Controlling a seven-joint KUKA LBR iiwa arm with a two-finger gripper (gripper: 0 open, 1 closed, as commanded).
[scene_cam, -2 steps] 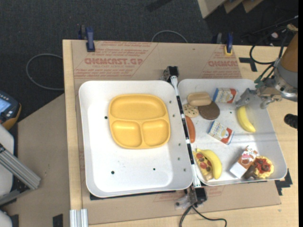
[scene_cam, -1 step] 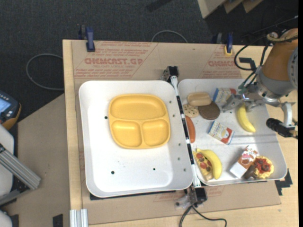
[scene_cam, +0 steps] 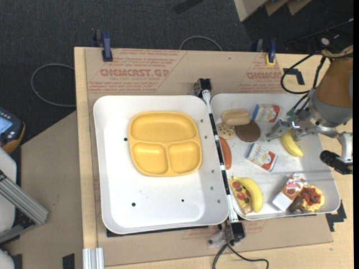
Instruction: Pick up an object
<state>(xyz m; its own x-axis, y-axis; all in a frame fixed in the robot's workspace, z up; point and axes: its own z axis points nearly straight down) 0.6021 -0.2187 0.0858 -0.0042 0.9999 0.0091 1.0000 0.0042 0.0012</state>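
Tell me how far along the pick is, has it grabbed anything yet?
Nothing looks lifted yet. The tool is low in the right bin, right by a banana, which lies on the bin floor. Whether it has a grip is unclear from here. Closing on an item and raising it are left.

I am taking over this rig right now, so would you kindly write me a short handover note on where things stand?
Gripper: low over the right bin, at the upper end of a banana; nothing visibly held, fingers unclear.
Things: all in the right bin, including a second banana, a bun, a brown disc and small cartons.
Left bin: holds a yellow divided tray.
Done: approach only.
Left: grasp an object and lift it.
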